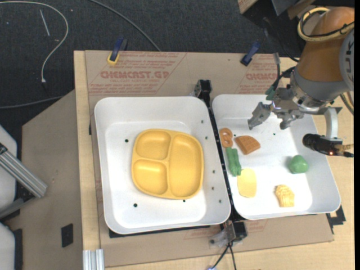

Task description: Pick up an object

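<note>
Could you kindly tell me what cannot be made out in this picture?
1. Camera view: the grey-and-orange arm is cut off by the right edge.
2. Camera view: the far right corner of the right white bin is hidden by that arm.
3. Camera view: the small ridged yellow toy is too small to identify.

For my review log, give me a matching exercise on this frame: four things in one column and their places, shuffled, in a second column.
Things:
1. yellow plate
2. green ball
3. green stick
4. gripper

Places:
A. in the right bin, beside the wall it shares with the left bin
B. in the left bin
C. above the far end of the right bin
D. in the right bin, toward the view's right side

Pairs: 1-B, 2-D, 3-A, 4-C
</note>
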`<state>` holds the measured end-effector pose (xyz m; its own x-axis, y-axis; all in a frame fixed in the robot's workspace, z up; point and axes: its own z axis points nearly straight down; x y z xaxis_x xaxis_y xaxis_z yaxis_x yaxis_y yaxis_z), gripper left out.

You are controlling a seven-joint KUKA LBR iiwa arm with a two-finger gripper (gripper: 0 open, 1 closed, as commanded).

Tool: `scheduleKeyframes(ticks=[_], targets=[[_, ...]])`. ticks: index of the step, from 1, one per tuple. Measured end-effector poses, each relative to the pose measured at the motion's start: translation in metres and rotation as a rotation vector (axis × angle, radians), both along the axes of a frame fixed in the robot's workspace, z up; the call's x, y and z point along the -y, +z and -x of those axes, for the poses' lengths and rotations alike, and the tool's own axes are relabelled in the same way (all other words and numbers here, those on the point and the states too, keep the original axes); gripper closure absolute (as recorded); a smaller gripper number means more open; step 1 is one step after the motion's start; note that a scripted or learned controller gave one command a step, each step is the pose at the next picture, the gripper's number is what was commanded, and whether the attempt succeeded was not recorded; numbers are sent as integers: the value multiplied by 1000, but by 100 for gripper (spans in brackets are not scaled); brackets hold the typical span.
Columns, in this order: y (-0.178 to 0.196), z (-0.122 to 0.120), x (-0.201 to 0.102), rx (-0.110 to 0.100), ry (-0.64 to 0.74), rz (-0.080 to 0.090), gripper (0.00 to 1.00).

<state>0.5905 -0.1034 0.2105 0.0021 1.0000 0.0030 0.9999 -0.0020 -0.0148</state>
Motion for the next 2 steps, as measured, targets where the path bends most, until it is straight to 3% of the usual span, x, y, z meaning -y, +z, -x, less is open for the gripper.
scheduleKeyframes(ticks=[1,2], targets=[[7,-3,0,13,3,2,0],[-56,-3,2,6,2,1,0]])
